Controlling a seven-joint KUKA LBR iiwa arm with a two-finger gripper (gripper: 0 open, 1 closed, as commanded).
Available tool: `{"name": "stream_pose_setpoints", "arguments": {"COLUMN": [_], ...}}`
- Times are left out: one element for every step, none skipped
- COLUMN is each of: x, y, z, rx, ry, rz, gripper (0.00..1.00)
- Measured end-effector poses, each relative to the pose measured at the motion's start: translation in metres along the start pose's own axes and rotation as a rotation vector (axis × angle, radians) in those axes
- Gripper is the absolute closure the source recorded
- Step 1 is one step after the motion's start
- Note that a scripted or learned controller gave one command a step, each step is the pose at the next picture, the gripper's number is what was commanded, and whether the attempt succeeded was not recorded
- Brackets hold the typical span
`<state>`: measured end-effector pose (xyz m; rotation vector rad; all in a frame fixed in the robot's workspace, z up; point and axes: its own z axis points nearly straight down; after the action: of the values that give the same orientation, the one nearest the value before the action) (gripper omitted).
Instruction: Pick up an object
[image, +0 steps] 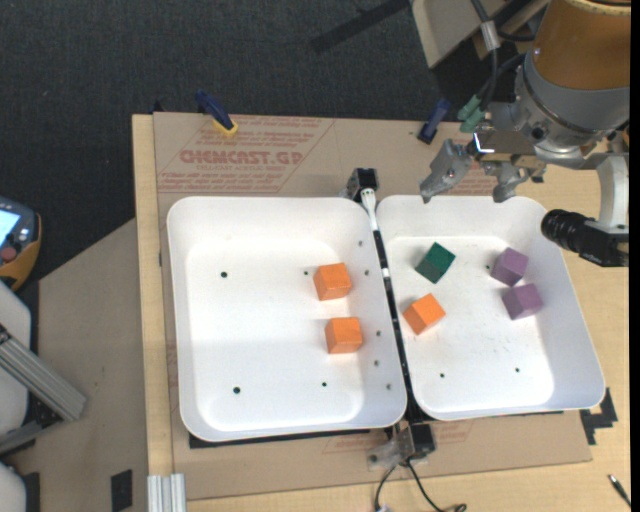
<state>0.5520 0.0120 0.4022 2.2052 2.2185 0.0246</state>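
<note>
My gripper (476, 181) hangs above the far edge of the right bin (560, 385), open, with its two fingers spread and nothing between them. In the right bin lie a green block (435, 262), an orange block (425, 313) and two purple blocks (509, 266) (523, 299). The green block sits a little below the gripper and to its left. The left bin (200, 330) holds two orange blocks (333, 281) (344, 334) near its right side.
The bins rest on a cardboard sheet (250, 150) held by blue clamps (215, 112). A black clip (362, 184) sits at the far end of the seam between the bins. A black cylinder (580, 232) juts in at the right bin's far right rim.
</note>
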Motion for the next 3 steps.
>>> {"name": "stream_pose_setpoints", "arguments": {"x": [-0.002, -0.057, -0.134], "y": [-0.001, -0.040, -0.055], "z": [-0.001, 0.013, 0.005], "rx": [0.016, 0.024, 0.017], "ry": [-0.003, -0.002, -0.006], "rz": [0.004, 0.011, 0.015], "gripper": [1.00, 1.00, 1.00]}}
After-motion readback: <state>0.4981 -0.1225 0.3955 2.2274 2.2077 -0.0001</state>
